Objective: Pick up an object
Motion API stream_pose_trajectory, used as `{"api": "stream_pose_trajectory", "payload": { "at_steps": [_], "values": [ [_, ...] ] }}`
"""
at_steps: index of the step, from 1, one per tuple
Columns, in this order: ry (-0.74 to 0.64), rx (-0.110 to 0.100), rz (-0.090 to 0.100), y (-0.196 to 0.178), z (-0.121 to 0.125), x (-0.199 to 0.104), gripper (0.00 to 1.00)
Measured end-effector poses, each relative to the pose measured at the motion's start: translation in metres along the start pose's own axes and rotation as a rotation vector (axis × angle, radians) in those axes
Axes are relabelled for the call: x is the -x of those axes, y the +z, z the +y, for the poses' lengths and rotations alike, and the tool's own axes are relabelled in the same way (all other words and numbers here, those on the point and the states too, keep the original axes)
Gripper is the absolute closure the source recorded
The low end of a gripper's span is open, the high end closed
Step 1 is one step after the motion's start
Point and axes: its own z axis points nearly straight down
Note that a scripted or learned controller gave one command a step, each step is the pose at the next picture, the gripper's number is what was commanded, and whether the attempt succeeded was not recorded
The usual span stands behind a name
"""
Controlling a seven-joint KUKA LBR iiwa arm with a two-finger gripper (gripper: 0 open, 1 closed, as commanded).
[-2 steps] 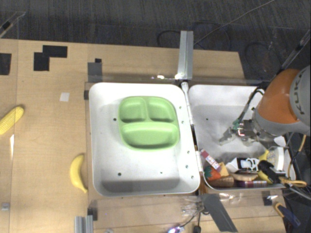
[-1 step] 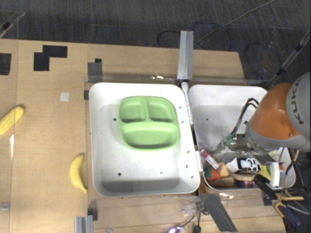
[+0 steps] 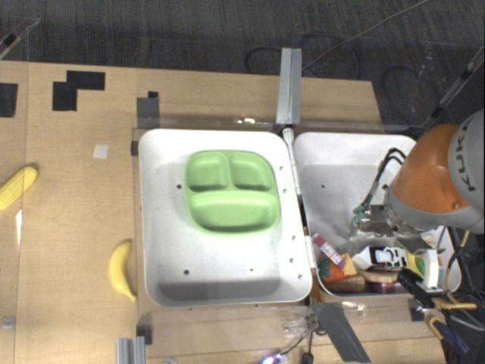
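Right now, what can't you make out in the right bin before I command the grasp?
- Hand: the wrist and cables cover it in the camera view; whether it holds anything can't be told.
- Pile of small objects in the right bin: partly under the arm, too small and crowded to identify.
- Bin's right side: hidden by the arm.

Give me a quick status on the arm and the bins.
Hand low in right bin, over the pile of small objects at its near edge. Nothing seen held. Green divided plate in left bin, untouched.
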Motion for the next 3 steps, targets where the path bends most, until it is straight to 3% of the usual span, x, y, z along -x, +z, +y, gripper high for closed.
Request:
{"api": "stream_pose_trajectory", "payload": {
  "at_steps": [1,2,3],
  "values": [
    [0.000,0.000,0.000,0.000,0.000,0.000,0.00],
    [-0.076,-0.012,0.001,0.013,0.037,-0.020,0.00],
    [0.087,-0.013,0.000,0.016,0.097,0.002,0.00]
  ]
}}
